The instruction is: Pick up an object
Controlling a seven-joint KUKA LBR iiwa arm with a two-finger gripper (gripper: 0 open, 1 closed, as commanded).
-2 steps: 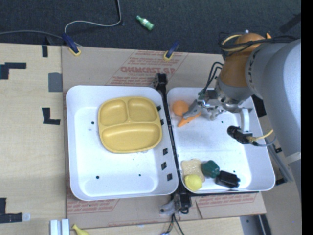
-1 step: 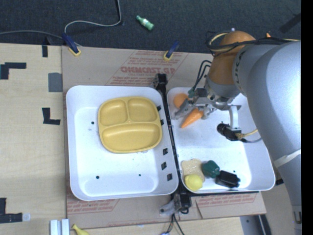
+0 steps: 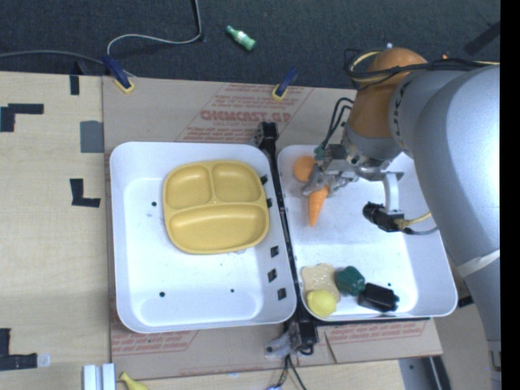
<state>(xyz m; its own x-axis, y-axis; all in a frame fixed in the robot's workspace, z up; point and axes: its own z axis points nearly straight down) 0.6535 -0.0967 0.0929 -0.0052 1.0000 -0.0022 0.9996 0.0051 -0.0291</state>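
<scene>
An orange carrot (image 3: 315, 207) lies point-down in the upper left of the right bin (image 3: 422, 258). My gripper (image 3: 327, 182) is right at the carrot's thick top end, reaching down from the grey arm with the orange band. A small orange round fruit (image 3: 302, 168) sits just left of the gripper, against the bin's left wall. Whether the carrot is in the grip is hidden by the wrist.
A yellow divided plate (image 3: 216, 205) lies in the left bin (image 3: 138, 291). At the right bin's front left sit a beige piece (image 3: 316, 275), a yellow lemon (image 3: 322, 303), a dark green object (image 3: 351, 279) and a black object (image 3: 378, 298).
</scene>
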